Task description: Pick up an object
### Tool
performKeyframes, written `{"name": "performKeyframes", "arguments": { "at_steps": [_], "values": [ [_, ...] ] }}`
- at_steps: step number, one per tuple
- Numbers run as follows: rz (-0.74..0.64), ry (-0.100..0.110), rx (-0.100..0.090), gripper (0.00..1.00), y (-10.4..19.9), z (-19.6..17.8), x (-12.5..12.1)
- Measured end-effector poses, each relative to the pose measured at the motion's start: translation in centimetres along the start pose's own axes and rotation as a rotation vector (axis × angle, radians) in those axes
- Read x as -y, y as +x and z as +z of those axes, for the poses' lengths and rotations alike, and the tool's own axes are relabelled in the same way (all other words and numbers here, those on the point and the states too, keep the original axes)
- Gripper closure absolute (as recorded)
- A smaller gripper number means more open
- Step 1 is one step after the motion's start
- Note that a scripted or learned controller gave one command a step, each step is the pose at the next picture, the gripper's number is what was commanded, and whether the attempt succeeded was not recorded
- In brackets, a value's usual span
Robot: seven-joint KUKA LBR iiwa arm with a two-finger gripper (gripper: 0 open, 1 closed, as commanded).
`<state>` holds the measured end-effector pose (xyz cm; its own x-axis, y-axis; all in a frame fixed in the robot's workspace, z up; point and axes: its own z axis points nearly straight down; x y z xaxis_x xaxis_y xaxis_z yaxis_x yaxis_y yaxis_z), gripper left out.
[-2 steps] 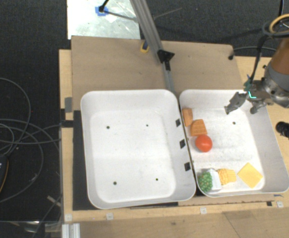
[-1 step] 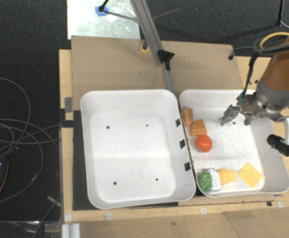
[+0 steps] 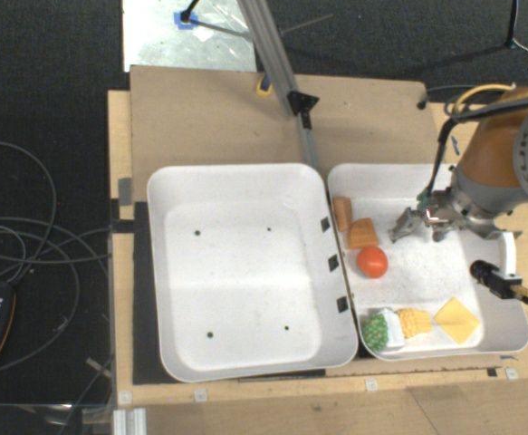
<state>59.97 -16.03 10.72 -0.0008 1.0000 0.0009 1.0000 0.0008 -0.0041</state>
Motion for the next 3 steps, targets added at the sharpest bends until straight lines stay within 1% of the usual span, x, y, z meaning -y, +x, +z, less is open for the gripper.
{"name": "performKeyframes", "arguments": {
  "at_steps": [1, 2, 3],
  "values": [
    [-0.001, -0.004, 0.001, 0.0, 0.0, 1.7, -0.1],
    [0.0, -0.008, 0.001, 1.0, 0.0, 0.5, -0.2],
    [-0.002, -0.012, 0.003, 1.0, -0.2, -6.0, -0.1]
  ]
}}
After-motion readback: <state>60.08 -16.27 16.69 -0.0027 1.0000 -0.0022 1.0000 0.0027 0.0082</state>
